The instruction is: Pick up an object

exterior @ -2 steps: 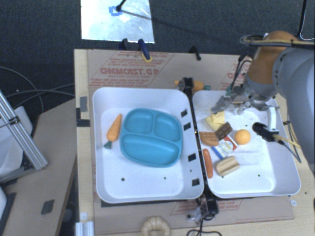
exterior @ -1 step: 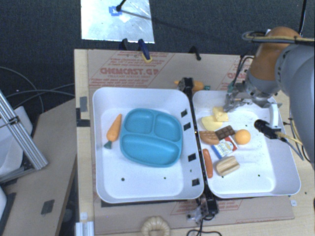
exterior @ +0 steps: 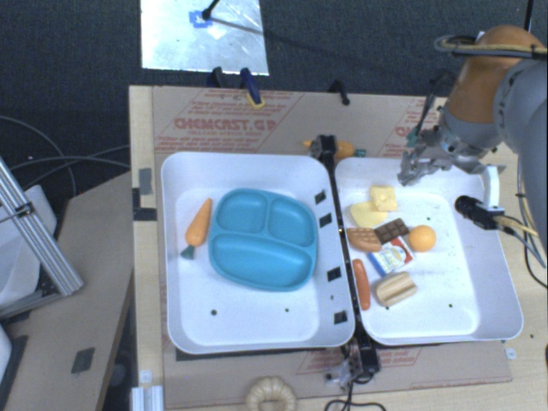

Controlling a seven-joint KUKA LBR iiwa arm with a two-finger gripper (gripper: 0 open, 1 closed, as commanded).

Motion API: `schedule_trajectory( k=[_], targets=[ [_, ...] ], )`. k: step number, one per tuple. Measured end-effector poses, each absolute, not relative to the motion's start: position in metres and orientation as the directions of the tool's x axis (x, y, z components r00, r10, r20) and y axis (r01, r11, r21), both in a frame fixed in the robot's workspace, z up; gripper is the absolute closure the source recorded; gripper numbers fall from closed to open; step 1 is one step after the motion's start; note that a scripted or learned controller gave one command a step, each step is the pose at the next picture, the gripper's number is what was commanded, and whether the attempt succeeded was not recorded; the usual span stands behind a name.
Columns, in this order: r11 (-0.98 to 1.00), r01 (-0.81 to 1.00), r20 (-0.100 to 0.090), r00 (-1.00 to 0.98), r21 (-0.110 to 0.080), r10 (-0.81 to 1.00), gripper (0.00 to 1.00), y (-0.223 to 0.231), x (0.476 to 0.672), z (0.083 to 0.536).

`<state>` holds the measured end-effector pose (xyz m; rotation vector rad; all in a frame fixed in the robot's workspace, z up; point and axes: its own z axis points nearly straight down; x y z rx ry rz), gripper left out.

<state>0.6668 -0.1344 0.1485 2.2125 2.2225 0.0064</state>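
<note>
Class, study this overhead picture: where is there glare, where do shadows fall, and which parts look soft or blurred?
Camera view: the shiny sheet beyond the bench throws bright glare; the white bins look evenly lit, with faint shadows beside the blue tray and the carrot; the claw and arm look soft, small toy foods lack fine detail.

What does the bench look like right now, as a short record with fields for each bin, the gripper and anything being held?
left bin: blue divided plate, toy carrot beside it
right bin: pile of toy food, including an orange, cheese wedge, hot dog, bread roll
gripper: over the right bin's far edge, above the pile
held: nothing visible between its fingers
</note>
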Motion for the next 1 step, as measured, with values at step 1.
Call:
schedule_trajectory(
  k=[1],
  targets=[
    [0.005, 1.0, -0.001, -0.005, 0.009, 1.0, 1.0, -0.1326, 0.6604, 0.2093]
  ],
)
